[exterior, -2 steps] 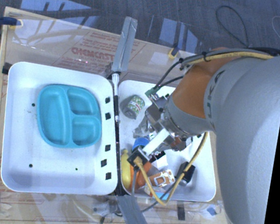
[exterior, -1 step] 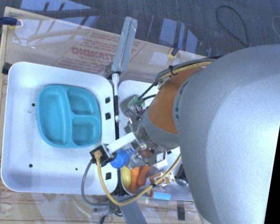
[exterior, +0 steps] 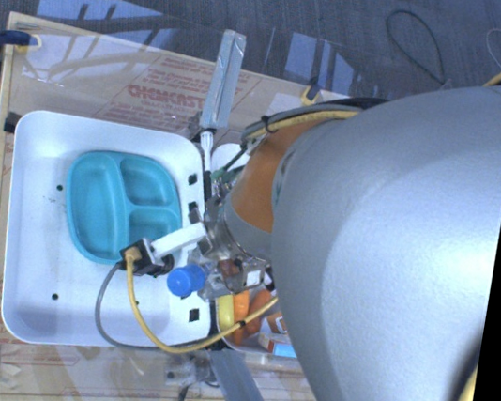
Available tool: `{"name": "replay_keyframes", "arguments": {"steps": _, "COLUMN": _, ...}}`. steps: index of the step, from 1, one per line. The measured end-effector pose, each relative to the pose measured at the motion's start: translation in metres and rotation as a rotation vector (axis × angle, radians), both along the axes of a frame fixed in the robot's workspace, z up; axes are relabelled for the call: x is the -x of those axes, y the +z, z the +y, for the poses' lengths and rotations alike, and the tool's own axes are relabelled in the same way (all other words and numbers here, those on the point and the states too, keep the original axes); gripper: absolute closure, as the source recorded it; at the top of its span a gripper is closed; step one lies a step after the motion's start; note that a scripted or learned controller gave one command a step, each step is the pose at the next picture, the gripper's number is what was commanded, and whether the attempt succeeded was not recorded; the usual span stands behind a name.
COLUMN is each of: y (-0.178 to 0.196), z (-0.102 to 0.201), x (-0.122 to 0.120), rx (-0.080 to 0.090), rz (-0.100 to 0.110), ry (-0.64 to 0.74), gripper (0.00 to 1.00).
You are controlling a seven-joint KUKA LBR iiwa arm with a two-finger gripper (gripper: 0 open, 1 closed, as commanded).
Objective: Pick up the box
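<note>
One arm fills most of the right of the view, and its tool (exterior: 206, 268) sits low at the seam between the two bins, by the right edge of the left bin (exterior: 31, 206); whether it is wide, narrow or holding anything I cannot tell. Just left of it lies a blue round object (exterior: 184, 281), with a yellow cable (exterior: 141, 315) looping below (part of the rig, it seems). Right of it, under the arm's bulk, orange and printed corners (exterior: 268, 333) peek out, possibly the box; its long axis is hidden. Farther left rests a teal divided tray (exterior: 112, 205).
</note>
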State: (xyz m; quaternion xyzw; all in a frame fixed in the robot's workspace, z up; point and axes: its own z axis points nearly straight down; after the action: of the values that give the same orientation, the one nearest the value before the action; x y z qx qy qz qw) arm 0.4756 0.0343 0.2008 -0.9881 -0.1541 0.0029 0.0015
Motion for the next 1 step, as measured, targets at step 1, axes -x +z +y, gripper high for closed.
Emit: {"name": "replay_keyframes", "arguments": {"steps": 1, "y": 0.0766, "z": -0.0457, "x": -0.0011, "rx": -0.001, "rz": -0.002, "ry": -0.069, "gripper": 1.0}}
